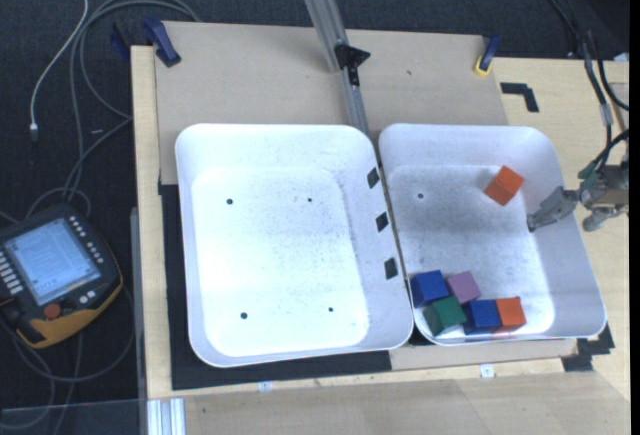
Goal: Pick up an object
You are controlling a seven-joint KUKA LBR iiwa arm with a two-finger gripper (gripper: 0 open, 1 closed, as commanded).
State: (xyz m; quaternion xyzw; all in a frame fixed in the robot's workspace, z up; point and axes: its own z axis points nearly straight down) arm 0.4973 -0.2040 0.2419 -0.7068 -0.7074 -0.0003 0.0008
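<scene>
Nearest the camera, a cluster of small blocks sits in the front corner of the right bin (560,253): a blue cube (428,286), a pale purple cube (462,285), a green cube (446,313), a second blue cube (485,314) and an orange cube (510,311), packed close and touching one another. Farther back in the same bin, well apart from the cluster, a lone orange block (504,185) lies tilted on the speckled white floor.

At the right edge of this bin, the gripper (580,206) reaches in, grey metal with dark fingers. One finger (549,210) angles down over the bin's rim; the fingers look spread apart, with nothing between them. The lone orange block lies near the gripper, to its left and slightly farther back, not touching it.

Both bins are shallow, glossy white plastic with rounded corners and grey scuffing. The left bin (200,223) touches the right one along a seam with black clips. They rest on a pale wooden bench (250,73).
</scene>
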